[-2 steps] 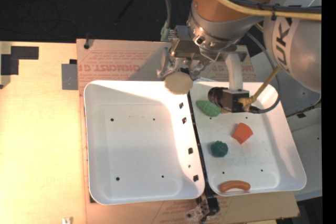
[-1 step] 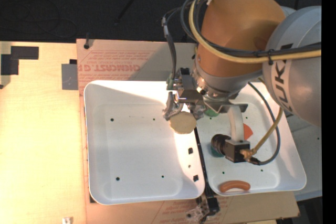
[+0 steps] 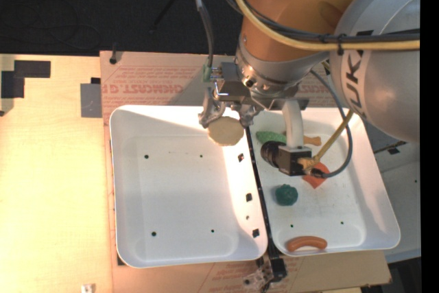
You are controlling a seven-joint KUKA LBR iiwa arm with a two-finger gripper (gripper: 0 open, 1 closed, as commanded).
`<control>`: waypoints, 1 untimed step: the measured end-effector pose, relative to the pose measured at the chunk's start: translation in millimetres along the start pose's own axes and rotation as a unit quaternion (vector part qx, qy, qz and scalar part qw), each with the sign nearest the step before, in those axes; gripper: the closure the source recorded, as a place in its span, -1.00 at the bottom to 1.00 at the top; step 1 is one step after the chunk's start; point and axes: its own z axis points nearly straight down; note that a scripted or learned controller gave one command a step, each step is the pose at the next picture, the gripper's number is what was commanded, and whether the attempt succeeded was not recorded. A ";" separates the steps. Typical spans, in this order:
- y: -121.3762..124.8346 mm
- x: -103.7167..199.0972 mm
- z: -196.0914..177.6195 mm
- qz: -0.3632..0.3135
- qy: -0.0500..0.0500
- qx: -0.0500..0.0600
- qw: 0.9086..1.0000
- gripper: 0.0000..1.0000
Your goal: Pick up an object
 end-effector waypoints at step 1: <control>25.4 83.2 -91.5 -0.002 0.002 -0.003 1.000 1.00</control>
